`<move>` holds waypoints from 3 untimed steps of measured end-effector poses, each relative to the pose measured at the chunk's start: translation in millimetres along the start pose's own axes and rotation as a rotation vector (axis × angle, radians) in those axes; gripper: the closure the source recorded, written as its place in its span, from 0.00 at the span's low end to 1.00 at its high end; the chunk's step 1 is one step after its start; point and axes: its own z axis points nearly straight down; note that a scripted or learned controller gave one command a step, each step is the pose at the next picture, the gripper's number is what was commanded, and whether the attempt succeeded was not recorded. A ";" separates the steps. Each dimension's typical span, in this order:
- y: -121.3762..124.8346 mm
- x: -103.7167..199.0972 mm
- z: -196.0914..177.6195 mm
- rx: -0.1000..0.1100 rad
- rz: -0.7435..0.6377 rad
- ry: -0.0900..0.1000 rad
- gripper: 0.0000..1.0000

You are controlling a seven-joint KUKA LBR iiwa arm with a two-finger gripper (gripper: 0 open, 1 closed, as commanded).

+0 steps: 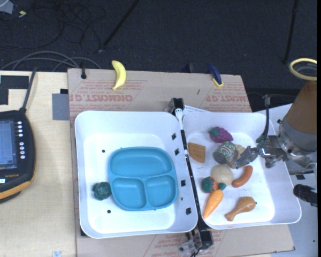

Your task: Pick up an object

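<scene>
The right bin [281, 210] holds several toy foods. Among them are purple grapes [220, 134], a brown bread slice [197, 153], a grey-green lump [224, 153], a white egg-shaped piece [221, 173], a red sausage [243, 176], a carrot [213, 203] and a chicken drumstick [241, 207]. My gripper [246, 155] reaches in from the right, low over the bin. It sits just right of the grey-green lump and above the sausage. I see nothing clearly held in it.
The left bin [91, 127] bears a blue divided plate [143, 177] and a dark green broccoli piece [101, 190]. A yellow banana [118, 74] lies on the cardboard behind the bins. A teach pendant [8, 151] rests at the far left.
</scene>
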 end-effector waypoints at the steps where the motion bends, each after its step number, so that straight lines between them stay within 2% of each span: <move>1: -0.1 -0.9 -9.8 0.001 0.000 0.001 1.00; 2: 75.8 14.3 89.4 -0.003 -0.002 -0.001 1.00; 3: -12.7 52.5 3.7 0.000 -0.001 0.003 1.00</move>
